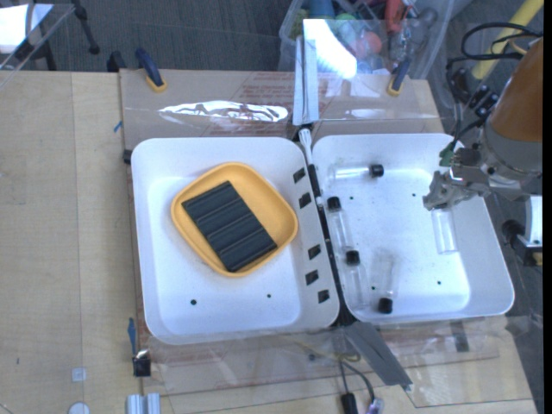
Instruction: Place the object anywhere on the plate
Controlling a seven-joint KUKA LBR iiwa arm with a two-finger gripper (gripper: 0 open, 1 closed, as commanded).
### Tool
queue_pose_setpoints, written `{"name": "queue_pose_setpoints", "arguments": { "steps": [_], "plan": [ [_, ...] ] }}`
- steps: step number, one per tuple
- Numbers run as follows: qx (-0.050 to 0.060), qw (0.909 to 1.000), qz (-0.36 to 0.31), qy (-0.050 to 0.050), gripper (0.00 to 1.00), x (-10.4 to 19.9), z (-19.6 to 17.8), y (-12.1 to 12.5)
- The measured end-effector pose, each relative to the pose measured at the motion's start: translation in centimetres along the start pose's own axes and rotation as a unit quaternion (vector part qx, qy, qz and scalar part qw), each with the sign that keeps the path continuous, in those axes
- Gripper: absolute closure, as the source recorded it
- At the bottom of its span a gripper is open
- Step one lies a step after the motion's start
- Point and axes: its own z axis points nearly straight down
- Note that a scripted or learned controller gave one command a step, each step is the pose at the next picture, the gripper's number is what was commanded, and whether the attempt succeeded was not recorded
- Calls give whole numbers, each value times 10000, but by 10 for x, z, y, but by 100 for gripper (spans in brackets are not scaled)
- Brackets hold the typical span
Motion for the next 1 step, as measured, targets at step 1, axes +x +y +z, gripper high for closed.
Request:
{"name": "queue_pose_setpoints", "arguments": {
  "steps": [1],
  "plan": [
    [-1,10000,0,0,0,0,0,0]
  ]
}}
